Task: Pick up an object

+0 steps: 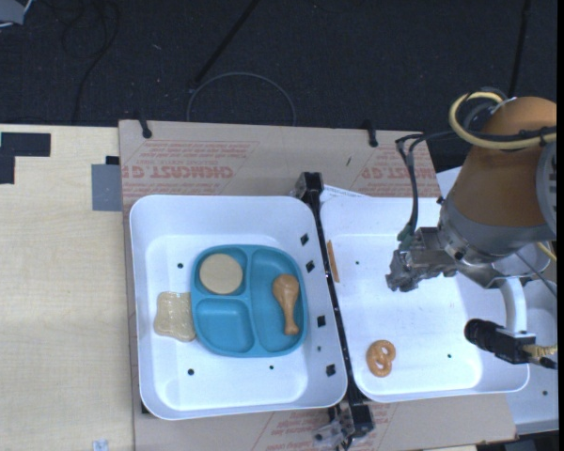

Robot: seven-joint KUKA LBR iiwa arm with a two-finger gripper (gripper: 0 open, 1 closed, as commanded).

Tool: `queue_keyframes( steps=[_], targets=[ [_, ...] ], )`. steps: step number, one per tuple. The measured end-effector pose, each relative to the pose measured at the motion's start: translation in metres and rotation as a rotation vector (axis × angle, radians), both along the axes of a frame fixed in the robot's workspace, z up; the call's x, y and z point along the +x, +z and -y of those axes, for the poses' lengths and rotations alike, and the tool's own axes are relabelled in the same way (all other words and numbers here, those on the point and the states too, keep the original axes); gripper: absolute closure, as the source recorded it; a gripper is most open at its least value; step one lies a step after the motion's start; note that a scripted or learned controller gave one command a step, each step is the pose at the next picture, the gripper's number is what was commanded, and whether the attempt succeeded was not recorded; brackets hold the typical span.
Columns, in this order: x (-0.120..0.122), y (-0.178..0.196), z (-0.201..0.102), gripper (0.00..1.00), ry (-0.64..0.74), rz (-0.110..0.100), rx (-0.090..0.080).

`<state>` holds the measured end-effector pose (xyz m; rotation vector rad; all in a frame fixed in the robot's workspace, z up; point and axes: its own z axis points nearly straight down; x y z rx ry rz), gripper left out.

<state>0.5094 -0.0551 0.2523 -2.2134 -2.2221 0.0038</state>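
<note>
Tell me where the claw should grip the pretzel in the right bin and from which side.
Come straight down from above: the pretzel lies flat on the right bin's floor, apart from the walls. Probably best to pinch across its outer rim, since the loops look thin. The claw is above it in the view.

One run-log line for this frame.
hand over right bin, nothing seen held | pretzel right bin | drumstick, round patty on blue tray, left bin

One fixed camera sits above the surface (47,289) and looks down at a slant, far enough back to take in both white bins: the left bin (160,224) and the right bin (451,369). The arm (503,177) enters from the right.
</note>
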Motion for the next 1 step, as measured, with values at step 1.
queue_keyframes(
  steps=[1],
  targets=[
    [0.0271,0.0001,-0.0491,1.00,0.001,0.003,0.000]
  ],
)
